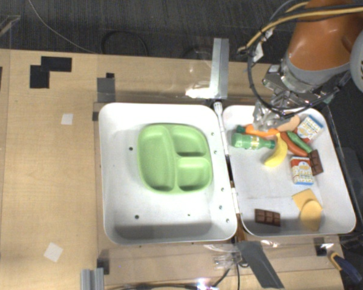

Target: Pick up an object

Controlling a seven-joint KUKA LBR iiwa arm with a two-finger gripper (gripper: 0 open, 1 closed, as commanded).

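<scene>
1. Desk: light wood surface carrying two shallow white bins side by side; black patches mark its upper left area.
2. Arm: grey with an orange band, entering from the right and hanging over the upper part of the right bin.
3. Left bin: holds one item, a green tray.
4. Right bin: holds a cluster of small items in its upper half and a few more along its lower edge.
5. Tray: green, divided into compartments, lying flat near the middle of the left bin.
6. Gripper: lowered over the top of the right bin, directly above the cluster by the carrot. Cannot tell how far it is open or whether it has hold of anything; the wrist hardware hides it.
7. Bottle: green, on its side, at the left of the cluster, just below the carrot.
8. Banana: yellow, curved, just right of the bottle.
9. Carrot: orange, lying under the gripper.
10. Carton: white and blue, upper right of the cluster.
11. Box: red and white, below the banana.
12. Orange block: lower right of the right bin.
13. Chocolate: brown bar, near the lower edge, left of the orange block.
</scene>
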